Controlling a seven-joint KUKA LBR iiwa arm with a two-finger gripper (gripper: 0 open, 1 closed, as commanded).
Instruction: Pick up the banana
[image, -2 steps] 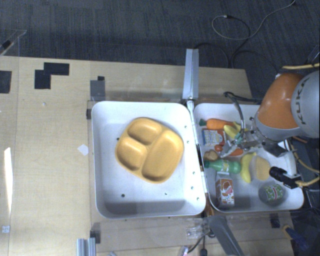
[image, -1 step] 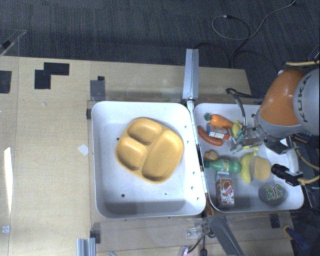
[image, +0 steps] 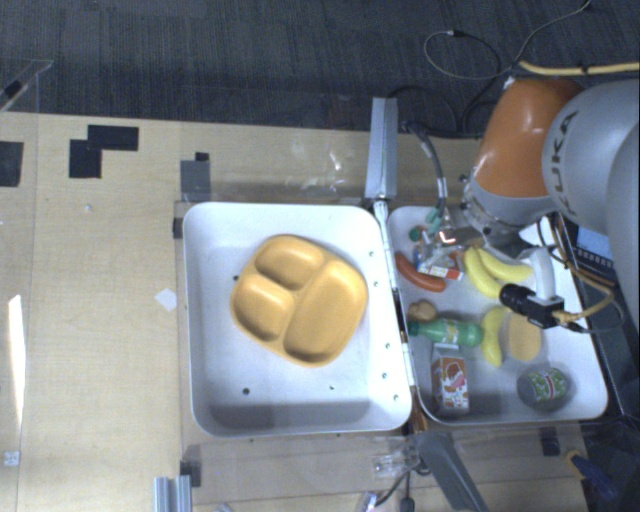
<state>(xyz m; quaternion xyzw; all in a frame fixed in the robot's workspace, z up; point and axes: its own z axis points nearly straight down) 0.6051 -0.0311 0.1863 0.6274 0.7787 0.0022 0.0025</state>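
Note:
The banana (image: 492, 271) is yellow and curved and lies in the upper middle of the right bin (image: 590, 400). My gripper (image: 438, 247) hangs low over the bin's upper left part, just left of the banana and close to its left end. I cannot see anything held in it. The grey arm with its orange band (image: 520, 140) comes in from the upper right and hides the bin's back right corner.
A red sausage (image: 418, 274) lies under the gripper. Further forward are a green bottle (image: 445, 331), a small yellow piece (image: 492, 337), a bread roll (image: 523, 341), a printed can (image: 451, 380) and a green round tin (image: 544, 386). The left bin (image: 215, 400) holds a yellow three-part dish (image: 298, 298).

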